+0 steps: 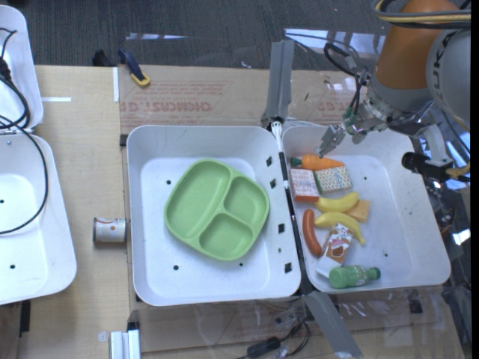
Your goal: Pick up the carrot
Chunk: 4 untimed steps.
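The carrot [320, 163] is orange with a green tip on its left end. It lies flat near the back left corner of the right bin [404, 223], just behind a small cracker box [334, 179]. My gripper [338, 135] hangs a little above and to the right of the carrot, close to the bin's back wall, and nothing shows in its grasp. The grey arm with its orange band [415, 36] comes down from the upper right.
Packed beside the carrot in the right bin are a red-and-white packet [304, 185], bananas [338, 203], a sausage [311, 232], a small carton [338, 244] and a green bottle [353, 276]. A green divided plate [217, 209] lies in the left bin [142, 200]. A small can [110, 230] lies on the bench.
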Each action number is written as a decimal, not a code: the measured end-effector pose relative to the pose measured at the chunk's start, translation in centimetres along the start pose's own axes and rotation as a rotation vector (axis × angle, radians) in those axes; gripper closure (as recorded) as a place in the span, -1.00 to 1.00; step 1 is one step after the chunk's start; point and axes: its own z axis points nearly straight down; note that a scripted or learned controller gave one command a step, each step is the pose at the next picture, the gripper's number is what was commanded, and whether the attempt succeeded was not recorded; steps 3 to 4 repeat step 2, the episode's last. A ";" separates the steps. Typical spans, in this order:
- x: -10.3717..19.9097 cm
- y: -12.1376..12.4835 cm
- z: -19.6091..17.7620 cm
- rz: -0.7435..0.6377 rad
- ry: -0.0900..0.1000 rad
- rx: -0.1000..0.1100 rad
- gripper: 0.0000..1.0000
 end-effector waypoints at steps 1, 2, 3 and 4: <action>-2.2 0.4 1.5 -0.070 -0.001 -0.002 -1.00; -3.2 0.0 9.9 -0.319 0.000 -0.002 -1.00; -3.2 0.0 9.9 -0.319 0.000 -0.002 -1.00; -3.2 0.0 9.9 -0.319 0.000 -0.002 -1.00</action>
